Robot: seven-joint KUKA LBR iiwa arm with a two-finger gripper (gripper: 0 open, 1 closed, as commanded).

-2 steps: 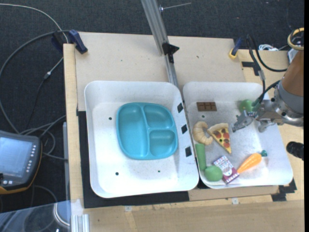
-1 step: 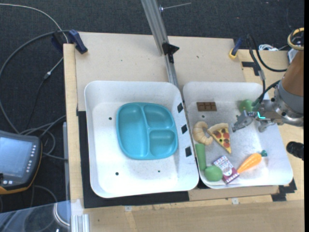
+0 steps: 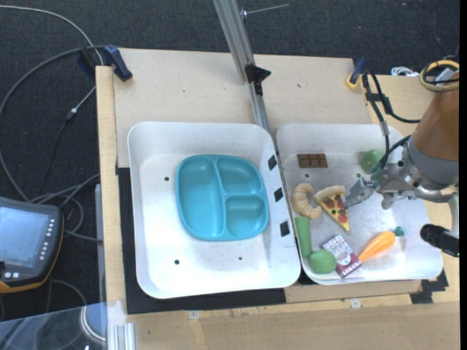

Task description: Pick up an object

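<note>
The right bin (image 3: 408, 268) holds several toy foods. A pizza slice (image 3: 335, 205) lies near its middle, with a beige croissant (image 3: 304, 199) to the left. A brown chocolate bar (image 3: 312, 160) lies at the back and a green piece (image 3: 370, 159) at the back right. Along the front are a green cucumber (image 3: 302, 232), a green ball (image 3: 322, 261), a pink packet (image 3: 341, 254) and an orange carrot (image 3: 378, 245). My gripper (image 3: 356, 194) hangs low over the bin, just right of the pizza slice, its tip close to the slice's edge. Nothing is visibly held.
The left bin (image 3: 146, 217) holds a teal divided plate (image 3: 221, 195). A metal pole (image 3: 241, 42) slants over the wall between the two bins. The arm's orange band (image 3: 441, 122) and cables sit over the right bin's far right side.
</note>
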